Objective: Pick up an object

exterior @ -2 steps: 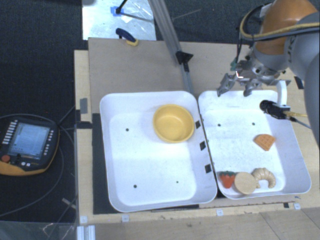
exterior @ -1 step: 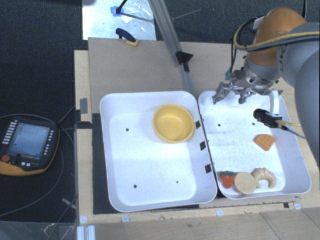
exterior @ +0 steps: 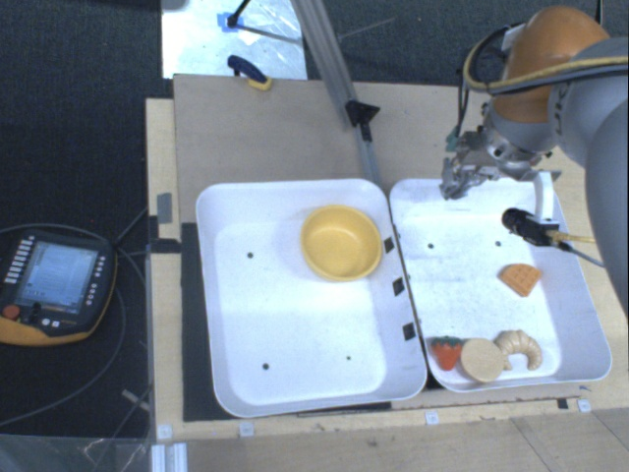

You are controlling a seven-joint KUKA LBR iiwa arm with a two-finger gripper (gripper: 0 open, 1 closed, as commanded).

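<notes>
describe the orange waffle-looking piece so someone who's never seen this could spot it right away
Start at the right-hand white bin, the one under the arm. The waffle piece lies alone near the middle of its right side, above the three items clustered at the near edge. Unlike the round beige disc and curled croissant, it is orange, wedge-shaped and grid-textured.

We see a smooth grey robot arm with a rounded orange band, black cables looped beside it, and a small metallic grey gripper.
</notes>
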